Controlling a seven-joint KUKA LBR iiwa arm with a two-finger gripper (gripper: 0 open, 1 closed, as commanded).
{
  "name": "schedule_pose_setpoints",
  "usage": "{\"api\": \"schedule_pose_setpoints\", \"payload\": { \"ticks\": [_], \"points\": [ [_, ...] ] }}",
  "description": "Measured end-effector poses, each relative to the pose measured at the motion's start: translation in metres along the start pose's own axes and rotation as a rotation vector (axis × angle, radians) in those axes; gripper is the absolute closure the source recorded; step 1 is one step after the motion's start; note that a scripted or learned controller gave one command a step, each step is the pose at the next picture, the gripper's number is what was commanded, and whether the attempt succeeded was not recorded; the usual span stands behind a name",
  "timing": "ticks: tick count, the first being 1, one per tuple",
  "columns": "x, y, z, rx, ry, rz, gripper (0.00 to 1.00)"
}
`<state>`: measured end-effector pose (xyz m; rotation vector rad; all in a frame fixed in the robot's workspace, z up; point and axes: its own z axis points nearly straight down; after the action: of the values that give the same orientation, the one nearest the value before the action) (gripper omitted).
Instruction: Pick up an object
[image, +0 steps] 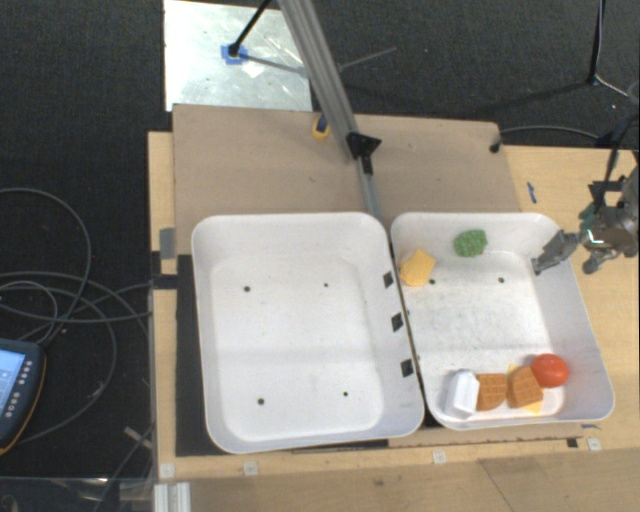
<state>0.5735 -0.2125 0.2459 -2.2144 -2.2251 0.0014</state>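
Going left to right, the left bin (300, 330) carries nothing to grasp, so the choice lies in the right bin (490, 310). Taking that bin as a clock face, a yellow block (418, 267) sits at about ten o'clock, close to the wall shared with the left bin. A green lump (470, 242) lies near twelve, just beside the far rim. Along the near edge, from six round to four o'clock, a white piece (461, 393), two orange-brown waffle-like pieces (508, 389) and a red ball (549, 370) crowd together, touching or nearly so.

The gripper (570, 252) hangs at about two o'clock over the bin's right rim, its fingers spread apart with nothing between them, though it is small and partly cut off at the edge, so the width is hard to judge.

The step in hand looks like the approach. The green lump or the yellow block would be the cleaner targets, each standing apart from its neighbours. Centre over the chosen one before descending, keep clear of the rim, and avoid the crowded near corner, where a finger could land on a neighbour.
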Motion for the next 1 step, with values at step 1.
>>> {"api": "schedule_pose_setpoints", "payload": {
  "ticks": [1],
  "points": [
    [0.0000,0.0008,-0.0025,-0.004,-0.002,-0.002,0.00]
  ]
}}
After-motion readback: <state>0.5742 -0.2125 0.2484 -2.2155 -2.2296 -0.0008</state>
